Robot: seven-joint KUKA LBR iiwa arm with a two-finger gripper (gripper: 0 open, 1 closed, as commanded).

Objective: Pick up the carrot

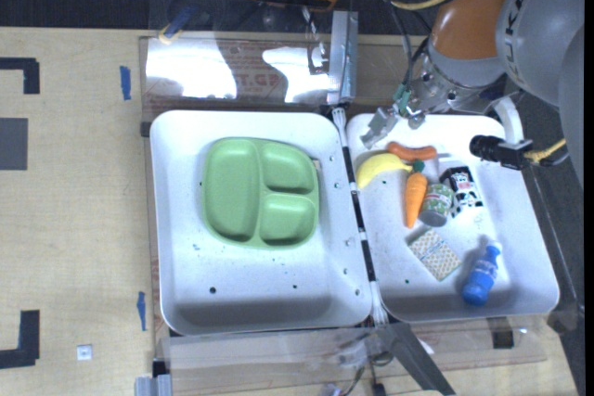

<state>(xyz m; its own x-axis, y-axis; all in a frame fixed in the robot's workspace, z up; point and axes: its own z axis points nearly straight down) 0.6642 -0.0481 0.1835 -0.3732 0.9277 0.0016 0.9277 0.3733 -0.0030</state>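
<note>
Camera view: carrot (414,198) lies in the right bin (529,287), near its back edge, not yet grasped. Gripper (385,121) hovers at the back-left corner; jaws narrowly parted, holding nothing.

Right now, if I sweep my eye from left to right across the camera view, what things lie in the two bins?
Green divided plate in the left bin → then in the right bin: yellow banana → carrot → checkered packet → blue bottle.
</note>
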